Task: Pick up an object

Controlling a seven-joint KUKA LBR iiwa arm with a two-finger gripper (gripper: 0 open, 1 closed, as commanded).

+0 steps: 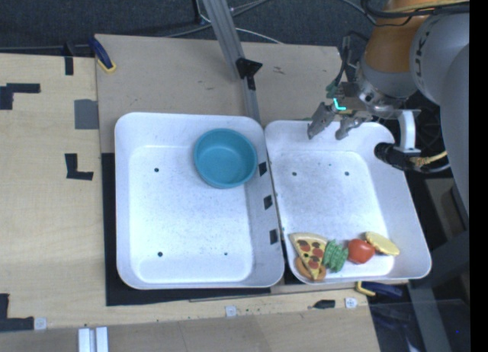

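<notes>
My gripper [329, 130] hangs over the far edge of the right bin [335, 190], its two dark fingers spread apart with nothing between them. A blue bowl [224, 158] sits upright in the far right part of the left bin [152, 213]. Along the near edge of the right bin lie a toy pizza slice [307, 254], a green leafy piece [334, 254], a red tomato [361, 251] and a yellow piece [381, 244]. These toys are well clear of the gripper, toward the near side.
A slanted metal pole [225, 30] with a black clamp rises behind the bins, near their shared wall. Cables loop behind the arm at the top right. Bare wooden bench surface lies to the left of the bins.
</notes>
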